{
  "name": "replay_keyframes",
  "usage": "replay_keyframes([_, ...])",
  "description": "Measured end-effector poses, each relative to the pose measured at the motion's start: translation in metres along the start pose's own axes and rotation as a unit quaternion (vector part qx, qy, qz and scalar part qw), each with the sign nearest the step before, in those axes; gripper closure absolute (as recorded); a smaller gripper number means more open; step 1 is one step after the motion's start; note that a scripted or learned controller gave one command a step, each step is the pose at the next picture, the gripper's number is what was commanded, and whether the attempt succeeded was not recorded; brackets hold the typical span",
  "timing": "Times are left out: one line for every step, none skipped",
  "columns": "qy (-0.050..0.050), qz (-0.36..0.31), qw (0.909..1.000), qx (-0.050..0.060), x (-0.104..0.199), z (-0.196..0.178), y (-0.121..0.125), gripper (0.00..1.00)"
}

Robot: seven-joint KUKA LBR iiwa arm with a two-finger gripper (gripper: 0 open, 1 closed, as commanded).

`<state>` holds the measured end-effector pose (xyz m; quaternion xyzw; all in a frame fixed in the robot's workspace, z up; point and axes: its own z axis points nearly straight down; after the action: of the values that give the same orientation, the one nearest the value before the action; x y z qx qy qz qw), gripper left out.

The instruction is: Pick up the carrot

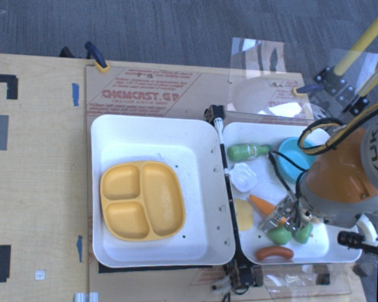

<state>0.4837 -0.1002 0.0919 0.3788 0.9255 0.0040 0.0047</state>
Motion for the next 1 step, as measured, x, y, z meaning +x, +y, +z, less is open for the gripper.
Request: replay_keyframes([0.0, 0.172, 0.985, 0.004, 0.0511, -0.0932, 0.0492, 1.0])
